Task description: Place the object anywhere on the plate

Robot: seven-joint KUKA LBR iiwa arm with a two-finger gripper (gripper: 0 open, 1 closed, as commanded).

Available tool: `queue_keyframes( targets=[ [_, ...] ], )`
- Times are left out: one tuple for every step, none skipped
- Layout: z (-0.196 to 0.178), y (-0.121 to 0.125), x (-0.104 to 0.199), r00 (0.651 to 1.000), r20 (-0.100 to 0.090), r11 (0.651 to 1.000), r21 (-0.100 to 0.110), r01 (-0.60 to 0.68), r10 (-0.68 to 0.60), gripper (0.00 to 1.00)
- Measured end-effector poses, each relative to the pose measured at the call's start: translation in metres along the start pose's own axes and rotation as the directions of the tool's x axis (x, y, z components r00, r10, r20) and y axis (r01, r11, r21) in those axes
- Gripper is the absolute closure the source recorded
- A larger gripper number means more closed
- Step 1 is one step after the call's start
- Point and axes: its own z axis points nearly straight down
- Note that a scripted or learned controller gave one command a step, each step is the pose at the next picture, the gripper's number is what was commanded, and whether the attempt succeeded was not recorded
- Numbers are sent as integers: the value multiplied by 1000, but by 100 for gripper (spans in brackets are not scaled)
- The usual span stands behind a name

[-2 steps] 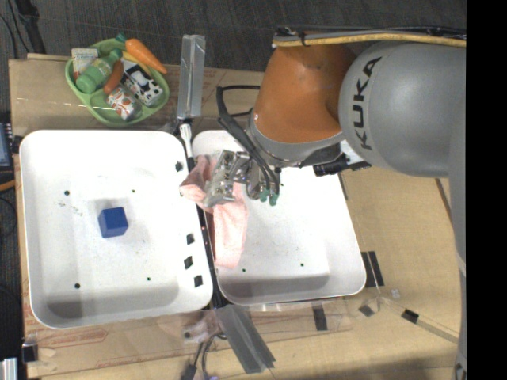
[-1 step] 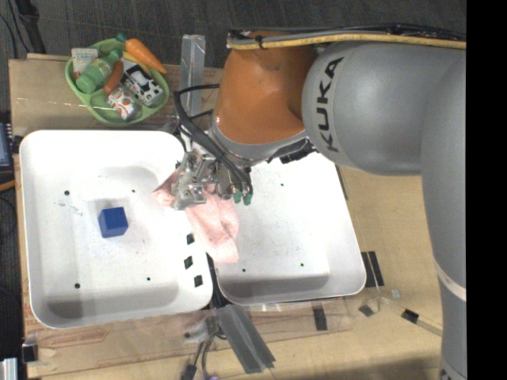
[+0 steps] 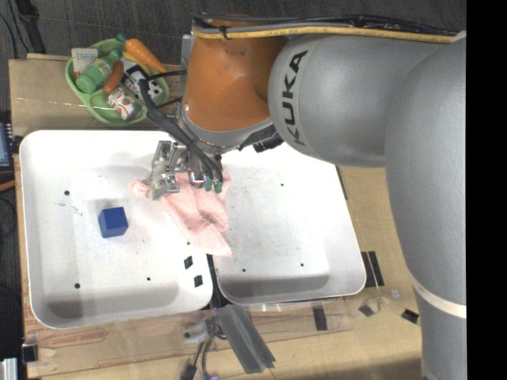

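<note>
A blue cube (image 3: 113,222) rests on the floor of the left bin (image 3: 47,212), left of centre. A flat pink plate (image 3: 204,216) lies at a slant across the seam between the two bins. My gripper (image 3: 187,179) hangs over the plate's upper left end, pointing down, well to the right of the cube and apart from it. I see nothing held in it. The orange wrist band and the grey arm cover the back edges of both bins.
A green bowl (image 3: 83,93) full of toy food stands on the bench behind the left bin. The right bin (image 3: 301,236) lies partly under the arm. Black tape marks and a grey strip sit on the bench in front.
</note>
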Motion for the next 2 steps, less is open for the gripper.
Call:
queue_keyframes(
  targets=[
    [-5,51,-8,1000,1,1000,0,2,-2,100],
    [-5,51,-8,1000,1,1000,0,2,-2,0]
  ],
)
